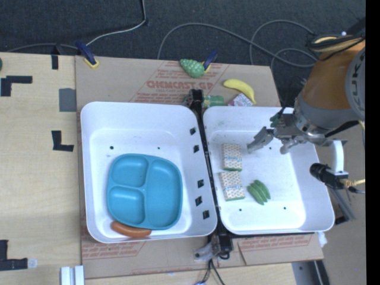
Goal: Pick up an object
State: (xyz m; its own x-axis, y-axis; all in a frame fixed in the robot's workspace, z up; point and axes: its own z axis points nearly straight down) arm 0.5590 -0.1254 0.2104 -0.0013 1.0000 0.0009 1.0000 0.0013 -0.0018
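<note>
The arm (pixel 335 85) comes in from the right of the view and hangs over the upper part of the right bin (pixel 309 218). Its gripper (pixel 274 145) has the two fingers spread apart with nothing between them, one finger (pixel 259 140) pointing left and downward, the other (pixel 290 146) closer to the wrist.

The left bin (pixel 95 123) holds a blue divided plate (pixel 144 190), the largest loose thing in view, with an orange sausage (pixel 130 230) lying at its lower edge against the bin wall. Both are well apart from the gripper and beyond the divider, so they look like poor targets from here.

In the right bin, three small things lie to the left of and below the gripper. The upper patterned packet (pixel 232 156) is nearest, just beside the tip of the left-pointing finger, its long side running up and down the view. The lower packet (pixel 233 184) sits right below it, nearly in line, close to the divider. The green pepper (pixel 258 191) lies beside the lower packet, tilted, its long axis running from upper left to lower right.

My judgement is that the upper packet is the likeliest pick: a short move left and down puts the fingers over it. It lies flat, which may make it hard to pinch, and the bin's centre wall is near on its left.

Outside the bins, on the cardboard (pixel 142 85) behind, rest a banana (pixel 240 89) and a green toy (pixel 193 67), out of the way.
</note>
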